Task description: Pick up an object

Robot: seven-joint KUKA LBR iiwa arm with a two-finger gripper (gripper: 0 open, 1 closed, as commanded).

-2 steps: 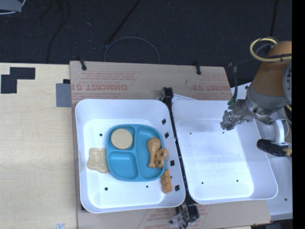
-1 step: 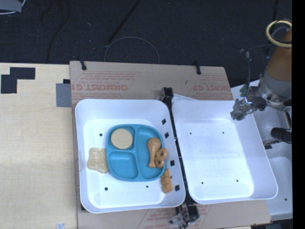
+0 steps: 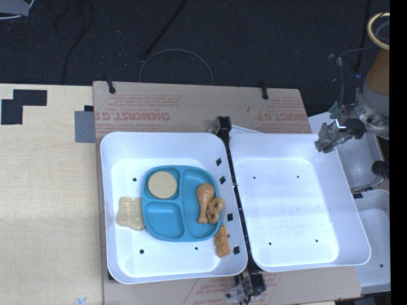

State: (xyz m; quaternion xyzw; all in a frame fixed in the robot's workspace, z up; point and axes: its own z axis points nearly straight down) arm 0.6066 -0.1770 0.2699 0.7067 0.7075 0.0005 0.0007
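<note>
Camera view: the gripper (image 3: 329, 136) hangs at the right bin's (image 3: 299, 259) far right corner; whether its fingers are open I cannot tell. The pretzel (image 3: 208, 203) lies on the blue tray (image 3: 166, 224) in the left bin (image 3: 165, 269). Best to centre above it, then descend straight

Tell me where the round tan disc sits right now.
The round tan disc lies in the upper-left compartment of the blue divided tray inside the left white bin.
</note>
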